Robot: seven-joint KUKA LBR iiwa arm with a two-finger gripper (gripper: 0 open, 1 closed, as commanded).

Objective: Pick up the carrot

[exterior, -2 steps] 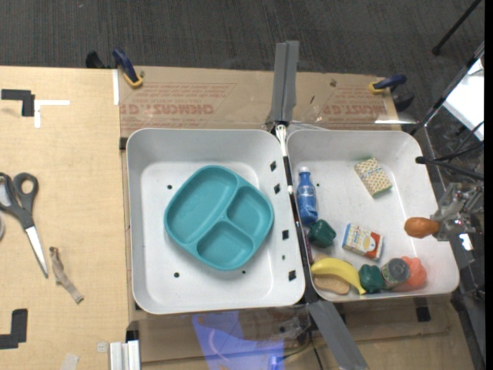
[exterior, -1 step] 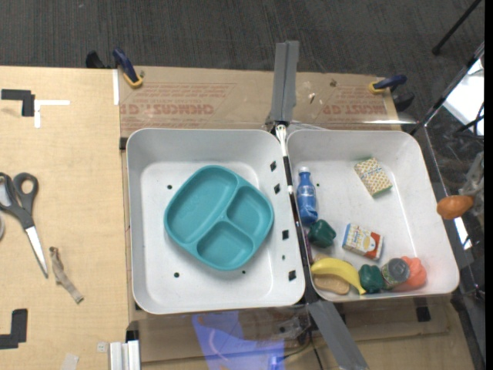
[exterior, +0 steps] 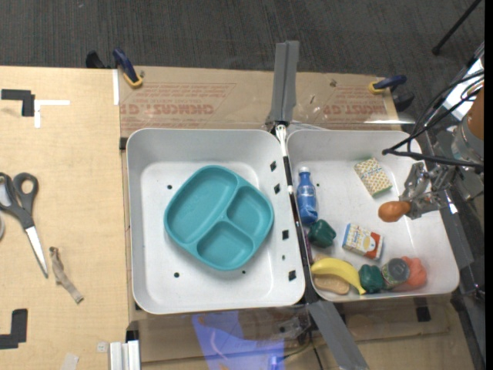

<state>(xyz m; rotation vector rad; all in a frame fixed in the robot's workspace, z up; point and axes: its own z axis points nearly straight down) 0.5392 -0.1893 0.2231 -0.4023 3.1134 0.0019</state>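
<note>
White plastic walls ring both bins, and the right bin [exterior: 431, 284] is the busy one. Its far half has open floor, with a blue bottle [exterior: 306, 196] lying along the left wall and a pale checked packet [exterior: 374, 176] toward the far right. Its near half is crowded: a green lump [exterior: 321, 233], a small white and red carton [exterior: 362, 240], a banana [exterior: 337, 269] with a tan piece [exterior: 333, 285] against it, a second dark green thing [exterior: 371, 277], a grey round tin [exterior: 396, 270] and a salmon-pink lump [exterior: 415, 272] packed along the near wall.

The claw [exterior: 417, 200] hangs by the right wall of that bin, with the arm's cables behind it, so room there is tight on the right and free to the left. The carrot [exterior: 394, 210] is a short, rounded orange piece, darker at its right end, sitting at the claw's tip just left of the metal fingers. It looks pinched there, but I cannot tell for sure whether the fingers are closed on it or how wide they stand.

The left bin [exterior: 146, 230] carries a teal plate with three compartments [exterior: 219, 218], with bare floor all around it. Off to the left on the desk [exterior: 69, 191] lie scissors [exterior: 23, 214], well apart from both bins.
</note>
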